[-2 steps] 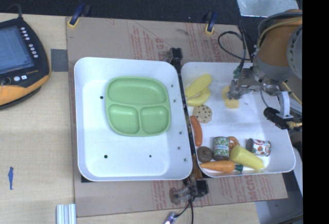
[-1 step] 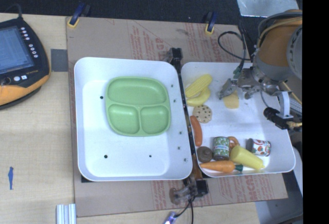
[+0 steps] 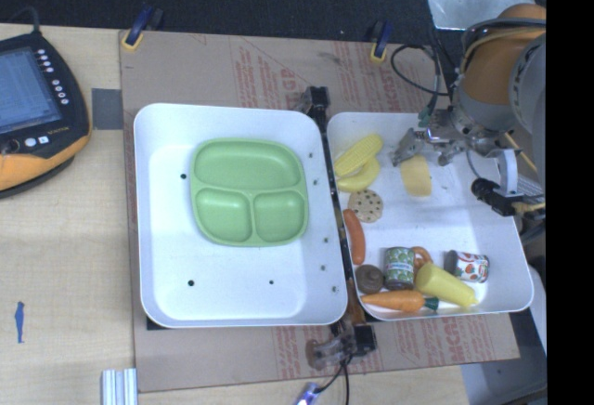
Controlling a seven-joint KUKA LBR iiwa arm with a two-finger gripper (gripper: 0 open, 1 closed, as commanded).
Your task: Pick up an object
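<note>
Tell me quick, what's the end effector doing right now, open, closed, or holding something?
End effector: open, holding nothing, fingers spread over the right bin just above the yellow cheese wedge.

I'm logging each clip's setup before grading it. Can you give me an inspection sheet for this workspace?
Surface: wooden bench with a brown board under two white bins.
Job's things: right bin holds corn, cheese wedge, cookie, sausage, carrot, two cans and a yellow piece.
Clutter: green divided plate in the left bin.
Grippers: gripper over the right bin's far end, above the cheese wedge, holding nothing visible.
Cables: black cable looping by the arm.
Surroundings: teach pendant at left; clamps on the board.
</note>
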